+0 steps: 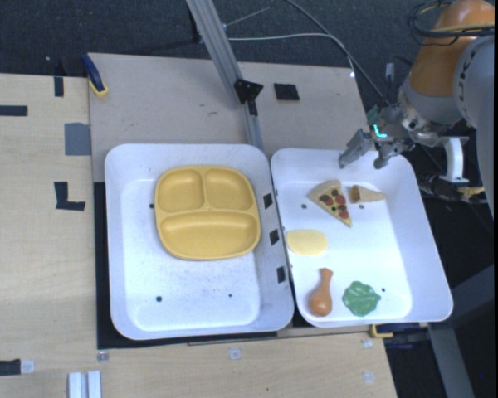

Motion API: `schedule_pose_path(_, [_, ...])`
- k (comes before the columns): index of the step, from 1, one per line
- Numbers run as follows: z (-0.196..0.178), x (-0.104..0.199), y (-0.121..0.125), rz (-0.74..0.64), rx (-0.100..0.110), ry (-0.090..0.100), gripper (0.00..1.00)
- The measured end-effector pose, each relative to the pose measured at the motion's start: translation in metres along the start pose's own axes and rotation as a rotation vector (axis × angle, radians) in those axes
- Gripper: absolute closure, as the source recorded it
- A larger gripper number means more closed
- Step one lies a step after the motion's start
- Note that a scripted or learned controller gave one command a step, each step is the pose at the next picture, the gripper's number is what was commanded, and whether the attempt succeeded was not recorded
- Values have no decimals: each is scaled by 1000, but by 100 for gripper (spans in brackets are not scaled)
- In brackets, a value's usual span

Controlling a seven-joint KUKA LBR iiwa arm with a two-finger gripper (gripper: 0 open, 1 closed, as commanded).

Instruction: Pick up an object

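— What's nearest your fingers?

— The pizza slice (332, 201), lying flat in the right bin (423, 247) just below me and a touch left, with a small tan piece (366, 194) beside it, directly under my tips.

— And you?

— My gripper (367, 149) hangs over the bin's far edge, prongs spread wide, nothing between them.

— Farther out?

— A pale yellow oval (306, 241) beyond the pizza, then a drumstick (321, 293) and a green leafy lump (361, 298) at the near end. Off to my left, the other bin (129, 247) carries a yellow divided plate (207, 211).
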State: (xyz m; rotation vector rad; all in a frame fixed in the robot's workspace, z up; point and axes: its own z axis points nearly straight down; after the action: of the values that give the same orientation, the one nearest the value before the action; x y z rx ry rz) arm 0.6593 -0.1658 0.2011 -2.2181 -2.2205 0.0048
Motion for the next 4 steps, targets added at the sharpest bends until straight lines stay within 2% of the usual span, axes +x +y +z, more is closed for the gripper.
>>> schedule_pose_path(1, [-2,0,1,-1,-3,-1,0])
schedule_pose_path(2, [63,1,1,-1,3,-1,0])
schedule_pose_path(3, [117,2,1,-1,-2,-2,0])
schedule_pose_path(4, [104,2,2,-3,-3,-2,100])
